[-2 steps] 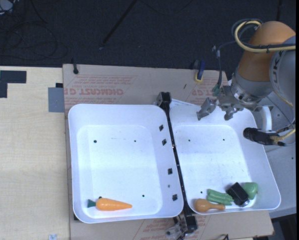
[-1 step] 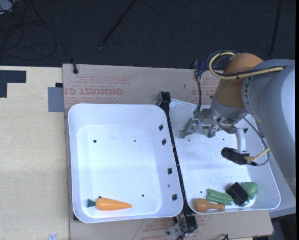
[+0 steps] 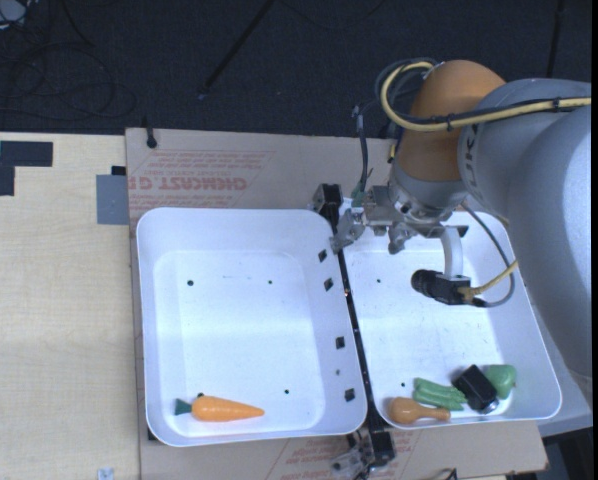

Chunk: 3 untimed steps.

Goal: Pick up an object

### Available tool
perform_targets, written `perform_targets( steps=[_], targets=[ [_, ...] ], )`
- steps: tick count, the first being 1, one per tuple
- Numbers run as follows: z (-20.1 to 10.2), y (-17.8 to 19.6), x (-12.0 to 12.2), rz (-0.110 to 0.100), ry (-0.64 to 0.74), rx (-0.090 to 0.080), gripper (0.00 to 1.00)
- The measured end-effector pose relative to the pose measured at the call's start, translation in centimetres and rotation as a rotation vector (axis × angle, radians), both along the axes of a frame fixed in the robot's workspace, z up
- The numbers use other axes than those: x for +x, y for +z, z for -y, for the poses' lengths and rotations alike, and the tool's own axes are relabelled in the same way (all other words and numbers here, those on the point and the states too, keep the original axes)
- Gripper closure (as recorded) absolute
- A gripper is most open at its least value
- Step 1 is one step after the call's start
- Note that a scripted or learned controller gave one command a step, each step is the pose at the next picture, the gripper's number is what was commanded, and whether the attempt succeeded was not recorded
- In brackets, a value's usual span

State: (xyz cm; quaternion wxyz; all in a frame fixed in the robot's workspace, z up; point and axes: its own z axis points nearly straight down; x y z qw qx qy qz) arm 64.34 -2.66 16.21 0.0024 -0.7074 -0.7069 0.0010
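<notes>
— From up here, looking down on both bins: where is the arm (image 3: 539, 198) now?

— Over the far end of the right bin (image 3: 379, 368), close to the divider. The tool (image 3: 394, 230) hangs under the orange band, but the wrist covers it, so I cannot tell its state. Nothing shows in it.

— And what could it pick?

— A carrot (image 3: 225, 408) lies alone at the near edge of the left bin (image 3: 159, 268). In the right bin's near corner sits a huddle: a small orange gourd-like piece (image 3: 415, 411), a green pod (image 3: 439, 394), a black block (image 3: 475, 386) and a green lump (image 3: 501, 376), touching or nearly so.

— So which step?

— I'd judge it the approach; nothing grasped yet. Next it must travel toward the near edge and descend on one item. The carrot looks the cleaner target.
</notes>
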Motion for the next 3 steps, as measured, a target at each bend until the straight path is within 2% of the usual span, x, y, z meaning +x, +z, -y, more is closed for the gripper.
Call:
perform_targets(
  steps=[1,2,3],
  targets=[
    [3.8,5.2,0.1,0.006,-0.001,-0.003,0.00],
    [3.8,5.8,0.0,0.001,0.000,-0.002,1.00],
    [-0.4,27.8,0.2,0.021,0.005,-0.002,1.00]
  ],
)
